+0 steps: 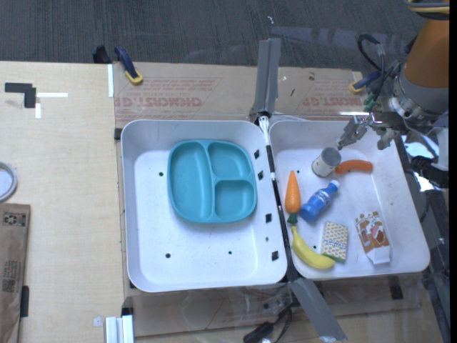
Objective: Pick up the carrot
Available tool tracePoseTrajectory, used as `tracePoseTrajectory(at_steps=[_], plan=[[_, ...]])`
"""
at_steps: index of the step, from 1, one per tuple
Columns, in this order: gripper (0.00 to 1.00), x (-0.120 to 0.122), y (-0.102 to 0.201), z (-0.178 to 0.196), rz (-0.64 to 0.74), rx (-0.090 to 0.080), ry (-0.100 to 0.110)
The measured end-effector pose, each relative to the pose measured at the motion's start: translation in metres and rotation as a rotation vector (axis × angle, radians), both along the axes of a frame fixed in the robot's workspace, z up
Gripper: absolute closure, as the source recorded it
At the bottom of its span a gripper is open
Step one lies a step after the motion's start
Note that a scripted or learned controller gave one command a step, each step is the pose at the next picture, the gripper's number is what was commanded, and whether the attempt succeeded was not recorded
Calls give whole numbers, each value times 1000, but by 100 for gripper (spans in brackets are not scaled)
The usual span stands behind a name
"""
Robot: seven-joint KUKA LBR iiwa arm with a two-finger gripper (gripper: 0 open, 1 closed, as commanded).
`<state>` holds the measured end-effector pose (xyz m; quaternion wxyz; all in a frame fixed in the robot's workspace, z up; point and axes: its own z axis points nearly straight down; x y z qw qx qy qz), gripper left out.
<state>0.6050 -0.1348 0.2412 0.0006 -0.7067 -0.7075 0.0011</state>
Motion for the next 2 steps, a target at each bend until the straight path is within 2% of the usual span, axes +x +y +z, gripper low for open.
tracePoseTrajectory(at_steps=[1,2], plan=[[0,-2,42,-110,-296,-1,1],[0,-11,39,-151,-243,0,2]])
